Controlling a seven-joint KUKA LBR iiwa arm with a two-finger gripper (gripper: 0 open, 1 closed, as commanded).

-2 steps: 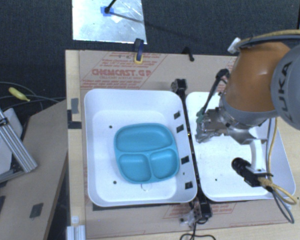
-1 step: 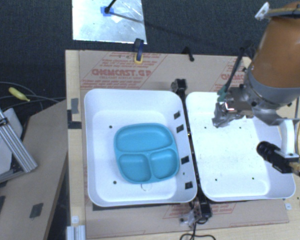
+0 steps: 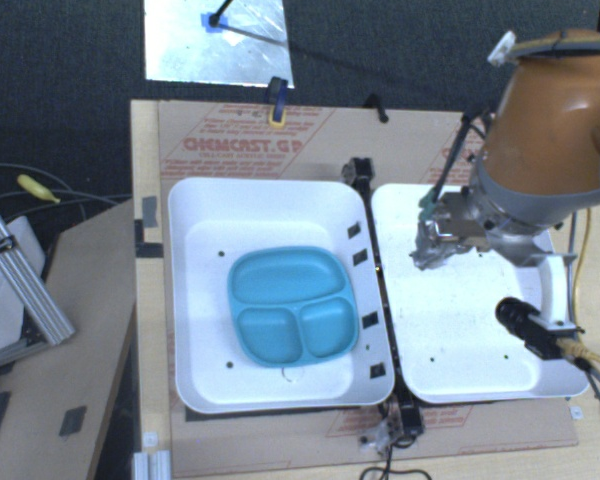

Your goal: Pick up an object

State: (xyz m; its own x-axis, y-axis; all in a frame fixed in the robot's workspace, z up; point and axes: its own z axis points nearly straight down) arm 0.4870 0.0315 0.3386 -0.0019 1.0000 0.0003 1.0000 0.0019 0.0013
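Observation:
A light-blue divided plate [image 3: 290, 303] with three compartments lies flat in the left white bin [image 3: 205, 218]. My gripper [image 3: 433, 246] hangs over the upper left part of the right white bin [image 3: 460, 368], close to the divider between the bins. It is well to the right of the plate and apart from it. The arm's grey and orange body [image 3: 555, 118] covers the right bin's far corner. I see nothing held at the gripper.
A black cylindrical part [image 3: 525, 326] with a yellow cable juts over the right bin's right edge. Black clips [image 3: 365, 258] line the divider. The bins rest on a cardboard sheet [image 3: 240, 138]. A shiny foil sheet [image 3: 220, 28] lies behind it.

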